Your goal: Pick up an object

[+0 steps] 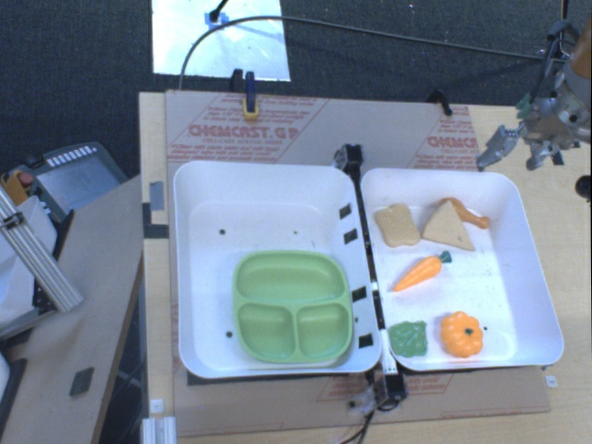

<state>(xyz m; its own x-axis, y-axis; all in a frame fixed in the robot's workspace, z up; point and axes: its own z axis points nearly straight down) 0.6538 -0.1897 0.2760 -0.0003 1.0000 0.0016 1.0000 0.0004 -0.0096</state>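
Note:
The right bin (527,248) holds several toy foods: a tan toast slice (399,226), a wedge-shaped sandwich piece (450,226) with a drumstick (467,213) behind it, an orange carrot (419,273), a green broccoli piece (408,339) and an orange pumpkin (462,333). My gripper (520,153) hangs at the upper right, above the bench just past the right bin's far corner. Its two fingers stand spread apart with nothing between them.
The left bin (199,248) holds a green divided plate (293,306). A black divider with clips (363,257) joins the two bins. A yellow clamp (250,95) sits at the board's far edge. A side table with a device (74,178) stands at the left.

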